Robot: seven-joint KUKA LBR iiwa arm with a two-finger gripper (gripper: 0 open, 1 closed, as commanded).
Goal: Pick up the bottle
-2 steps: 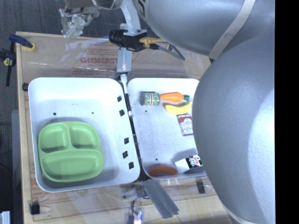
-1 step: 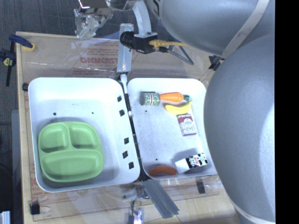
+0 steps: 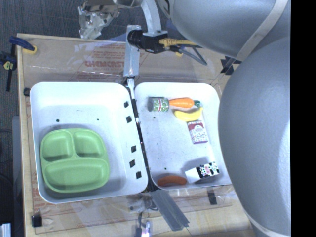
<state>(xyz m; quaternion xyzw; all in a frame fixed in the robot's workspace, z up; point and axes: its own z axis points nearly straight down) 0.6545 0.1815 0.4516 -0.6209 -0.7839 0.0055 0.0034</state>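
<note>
Two white bins sat on the desk (image 3: 59, 58). Bottle (image 3: 158, 104) lay on its side at the right bin's (image 3: 168, 152) far end, touching a carrot (image 3: 181, 102). Gripper (image 3: 91, 23) hovered beyond the bins; its state could not be determined. Approach step pending: travel over, then descend.

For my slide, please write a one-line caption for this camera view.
Green plate in left bin; bottle, carrot and banana in right bin.

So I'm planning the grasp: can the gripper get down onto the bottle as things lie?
Probably yes. The bottle lies on its side in the right bin, open from above. The carrot touching its end crowds an endwise grip, though.
</note>
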